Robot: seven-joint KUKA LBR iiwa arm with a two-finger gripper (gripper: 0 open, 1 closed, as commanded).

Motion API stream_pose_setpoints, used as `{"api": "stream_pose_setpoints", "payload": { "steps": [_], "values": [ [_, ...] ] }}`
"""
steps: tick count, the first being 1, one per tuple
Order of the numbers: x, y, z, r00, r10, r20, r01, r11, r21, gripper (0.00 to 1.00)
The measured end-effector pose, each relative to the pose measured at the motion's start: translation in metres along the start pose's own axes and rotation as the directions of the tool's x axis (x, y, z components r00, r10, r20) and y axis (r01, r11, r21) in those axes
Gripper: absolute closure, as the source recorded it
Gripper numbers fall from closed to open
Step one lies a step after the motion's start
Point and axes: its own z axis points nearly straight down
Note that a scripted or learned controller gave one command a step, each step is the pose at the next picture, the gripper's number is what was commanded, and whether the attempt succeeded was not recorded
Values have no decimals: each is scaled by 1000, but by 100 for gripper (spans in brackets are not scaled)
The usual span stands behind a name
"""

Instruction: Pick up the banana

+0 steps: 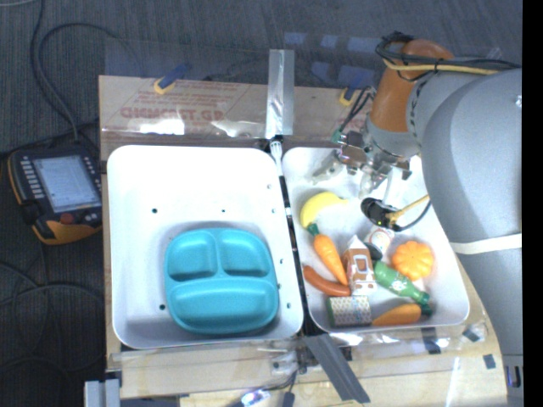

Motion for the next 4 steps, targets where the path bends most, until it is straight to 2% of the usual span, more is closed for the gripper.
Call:
{"api": "stream_pose_setpoints", "payload": {
  "steps": [1,2,3,4],
  "values": [
    [-20,-45,8,852,-524,7,524,851,-17,0],
    [-19,-87,8,934,-358,3,358,933,-23,0],
    [-37,-126,8,995,-101,-5,101,995,-23,0],
    [-24,-113,8,973,233,-5,-233,972,-16,0]
  ]
}}
